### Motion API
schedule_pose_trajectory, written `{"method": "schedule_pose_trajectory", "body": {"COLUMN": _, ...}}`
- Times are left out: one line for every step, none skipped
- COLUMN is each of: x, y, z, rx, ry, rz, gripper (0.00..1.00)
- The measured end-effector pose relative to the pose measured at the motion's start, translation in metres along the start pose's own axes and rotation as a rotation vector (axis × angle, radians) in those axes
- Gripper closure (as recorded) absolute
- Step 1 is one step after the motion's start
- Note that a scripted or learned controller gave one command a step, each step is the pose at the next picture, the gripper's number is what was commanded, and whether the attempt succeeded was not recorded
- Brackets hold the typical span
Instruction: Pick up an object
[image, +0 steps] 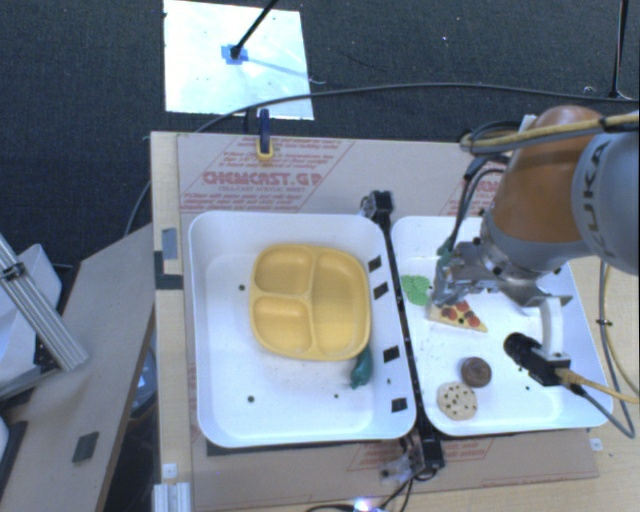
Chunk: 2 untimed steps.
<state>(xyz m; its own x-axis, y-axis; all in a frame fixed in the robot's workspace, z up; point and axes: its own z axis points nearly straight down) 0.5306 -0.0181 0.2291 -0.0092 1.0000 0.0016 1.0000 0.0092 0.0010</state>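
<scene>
The pincer (450, 290) hangs low over the right bin (500, 405), its tips right at the upper edge of the pizza slice (460, 316); whether it is wide or narrow I cannot tell. This looks like the reach-and-descend step, nothing lifted yet. Just left lies a green leaf (415, 290); nearer the front sit a dark cookie (476, 372) and a chip cookie (457, 401). The next move calls for closing squarely on the slice, then lifting.
</scene>
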Motion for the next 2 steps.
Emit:
{"method": "schedule_pose_trajectory", "body": {"x": 0.061, "y": -0.006, "z": 0.008, "rx": 0.000, "ry": 0.000, "rz": -0.002, "gripper": 1.00}}
{"method": "schedule_pose_trajectory", "body": {"x": 0.120, "y": 0.000, "z": 0.000, "rx": -0.001, "ry": 0.001, "rz": -0.002, "gripper": 1.00}}
